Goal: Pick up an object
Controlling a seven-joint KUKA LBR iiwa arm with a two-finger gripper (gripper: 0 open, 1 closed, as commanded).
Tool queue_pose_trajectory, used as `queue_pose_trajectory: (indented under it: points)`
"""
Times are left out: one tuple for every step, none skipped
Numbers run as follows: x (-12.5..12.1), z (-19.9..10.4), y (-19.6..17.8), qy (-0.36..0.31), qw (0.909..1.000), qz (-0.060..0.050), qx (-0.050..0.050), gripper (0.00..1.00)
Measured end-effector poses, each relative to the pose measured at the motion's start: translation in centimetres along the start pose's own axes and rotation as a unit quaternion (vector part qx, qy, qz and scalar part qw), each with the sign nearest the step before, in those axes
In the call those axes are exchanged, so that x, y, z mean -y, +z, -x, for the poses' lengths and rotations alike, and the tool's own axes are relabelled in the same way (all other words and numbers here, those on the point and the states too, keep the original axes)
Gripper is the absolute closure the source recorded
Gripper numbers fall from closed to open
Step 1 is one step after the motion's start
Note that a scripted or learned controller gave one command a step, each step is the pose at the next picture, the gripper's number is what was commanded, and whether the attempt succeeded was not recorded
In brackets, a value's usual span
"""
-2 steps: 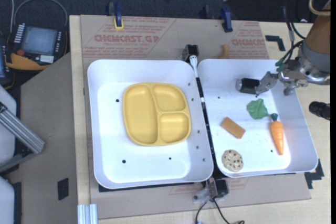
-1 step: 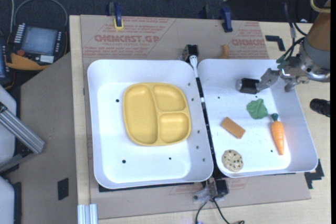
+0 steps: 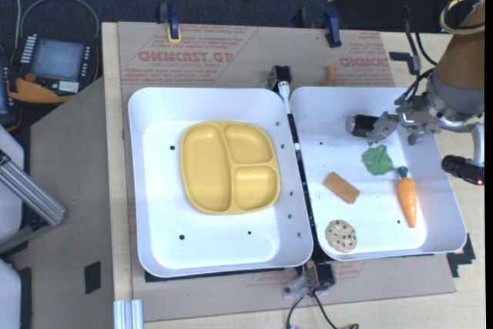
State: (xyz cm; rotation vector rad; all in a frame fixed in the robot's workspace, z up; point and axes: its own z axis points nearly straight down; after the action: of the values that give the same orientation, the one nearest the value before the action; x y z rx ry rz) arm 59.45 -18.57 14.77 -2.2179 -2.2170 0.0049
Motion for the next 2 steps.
queue_pose_trajectory:
  points:
    - [0.45,-0.19,6.38,0.000,1.0000,-0.001,0.000,0.00]
    - [0.45,-0.20,6.31,0.000,1.0000,0.002,0.000,0.00]
